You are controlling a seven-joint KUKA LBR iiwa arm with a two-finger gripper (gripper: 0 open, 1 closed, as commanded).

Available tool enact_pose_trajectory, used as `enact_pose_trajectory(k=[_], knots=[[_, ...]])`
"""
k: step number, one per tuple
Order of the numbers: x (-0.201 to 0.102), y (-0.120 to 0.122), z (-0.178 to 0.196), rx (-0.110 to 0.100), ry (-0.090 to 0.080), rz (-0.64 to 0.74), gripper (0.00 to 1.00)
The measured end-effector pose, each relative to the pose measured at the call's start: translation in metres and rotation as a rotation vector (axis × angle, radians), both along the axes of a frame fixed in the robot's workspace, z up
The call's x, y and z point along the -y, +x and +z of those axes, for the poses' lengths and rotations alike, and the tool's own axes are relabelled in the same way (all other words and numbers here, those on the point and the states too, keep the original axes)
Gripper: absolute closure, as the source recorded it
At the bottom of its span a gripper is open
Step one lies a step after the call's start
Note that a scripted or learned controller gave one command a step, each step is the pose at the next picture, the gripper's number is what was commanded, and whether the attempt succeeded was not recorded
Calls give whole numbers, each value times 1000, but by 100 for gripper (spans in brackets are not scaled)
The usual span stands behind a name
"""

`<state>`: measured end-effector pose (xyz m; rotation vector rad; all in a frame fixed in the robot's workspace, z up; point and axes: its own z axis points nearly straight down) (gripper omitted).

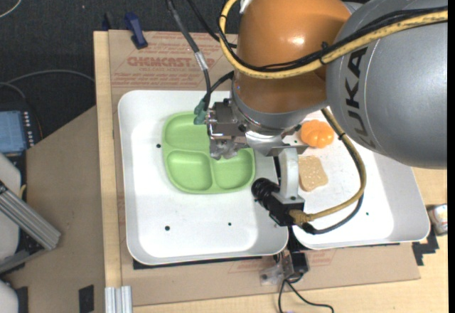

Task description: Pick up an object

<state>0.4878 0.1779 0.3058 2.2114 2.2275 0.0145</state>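
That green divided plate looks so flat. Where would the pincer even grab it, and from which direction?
Probably by the raised rim. The green divided plate lies flat in the left bin, so its broad face offers nothing to pinch. Its left and near edges are clear of the arm, with bare bin floor beside them. Coming straight down there, one finger inside the rim and one outside, seems the best bet.

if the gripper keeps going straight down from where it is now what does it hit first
Most likely the green divided plastic plate in the left white bin: the gripper hangs over the plate's right side, though its height is unclear.
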Motion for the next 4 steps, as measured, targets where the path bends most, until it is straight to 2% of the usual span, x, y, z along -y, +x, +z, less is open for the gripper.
enact_pose_trajectory(k=[1,2,3,4], knots=[[63,-10,-70,-19,-9,-15,100],[74,-7,122,13,1,-7,100],[11,-9,138,-4,-1,0,100],[31,-8,210,1,-1,-9,100]])
